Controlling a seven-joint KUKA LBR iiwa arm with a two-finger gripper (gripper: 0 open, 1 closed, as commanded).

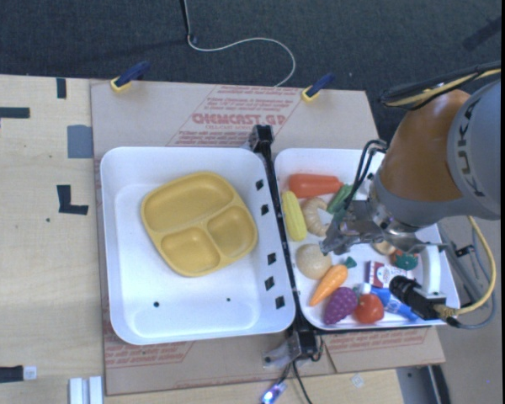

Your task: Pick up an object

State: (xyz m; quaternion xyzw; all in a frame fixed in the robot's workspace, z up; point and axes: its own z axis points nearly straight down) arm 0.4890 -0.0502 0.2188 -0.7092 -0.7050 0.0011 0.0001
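My gripper [337, 241] reaches down into the right bin [320, 155], over the middle of a heap of toy food. Just left of it lie a yellow corn cob [293, 215] and a pale round potato-like piece [313, 262]. Behind it rests an orange-red sausage-like piece [314, 184]. In front sit an orange carrot [328, 284], purple grapes [340, 304] and a red tomato [369, 309]. A small red and white carton [376, 273] lies to the gripper's right. Nothing shows as lifted from the heap.
The left bin [118, 225] holds a yellow divided plate [199, 222]. A black divider [274, 225] runs between the bins. The arm's orange band and grey wrist [429, 158] hang over the right bin's far side. A white cable [236, 45] lies behind the bench.
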